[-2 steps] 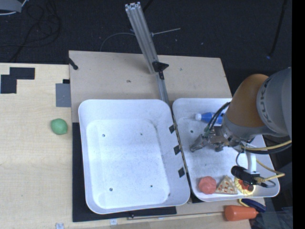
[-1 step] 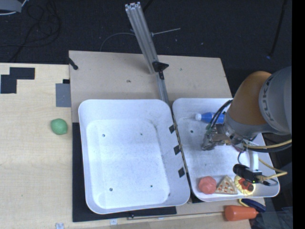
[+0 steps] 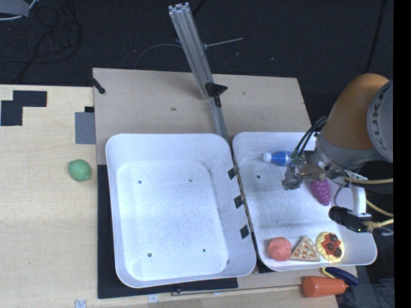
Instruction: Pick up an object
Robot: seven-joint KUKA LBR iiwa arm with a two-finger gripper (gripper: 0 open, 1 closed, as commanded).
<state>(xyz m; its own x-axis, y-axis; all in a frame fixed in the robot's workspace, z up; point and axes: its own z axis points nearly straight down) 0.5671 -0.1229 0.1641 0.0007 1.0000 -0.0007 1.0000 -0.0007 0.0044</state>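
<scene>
Green ball (image 3: 79,170) sits by itself on the wood bench at the far left, well outside both bins, so it doesn't look like a candidate here. Next over, the left bin (image 3: 128,147) has bare white floor. All the pickable stuff is in the right bin (image 3: 247,147): a blue-and-white bottle (image 3: 278,158) near the top, a purple grape bunch (image 3: 320,190) mid-right, and a red ball (image 3: 279,249), a pizza slice (image 3: 305,250) and a round fruit tart (image 3: 329,246) lined up along the bottom edge. The gripper (image 3: 294,177) hangs low between bottle and grapes — can't tell its state. An orange carrot (image 3: 323,286) lies outside at the lower right.
</scene>
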